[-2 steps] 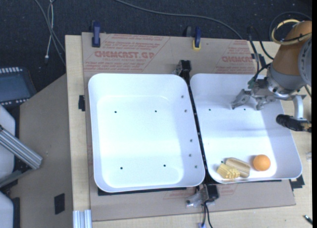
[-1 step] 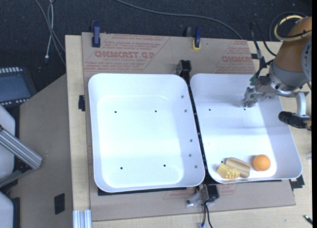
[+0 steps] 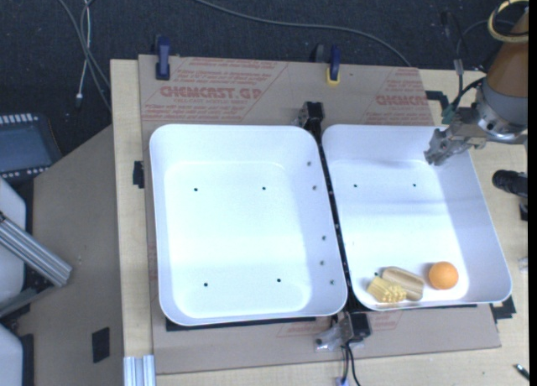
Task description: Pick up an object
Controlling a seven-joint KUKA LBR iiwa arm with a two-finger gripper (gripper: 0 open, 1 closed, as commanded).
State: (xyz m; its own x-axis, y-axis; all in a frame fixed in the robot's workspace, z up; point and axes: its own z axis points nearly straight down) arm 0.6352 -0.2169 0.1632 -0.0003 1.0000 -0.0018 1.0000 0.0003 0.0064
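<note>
In the right bin (image 3: 394, 216), near its front edge, lie an orange ball (image 3: 443, 275), a tan bread-like roll (image 3: 403, 279) and a small yellow corn-like piece (image 3: 387, 292). The roll and the yellow piece touch; the ball sits a little to their right. My gripper (image 3: 439, 151) hangs over the back right corner of that bin, far from the three objects. Nothing shows between its fingertips.
The left bin (image 3: 243, 225) lies beside the right one, separated by a black divider (image 3: 329, 208). Blue clamps (image 3: 162, 57) hold the cardboard sheet at the bench's back edge. Cables run across the dark floor behind.
</note>
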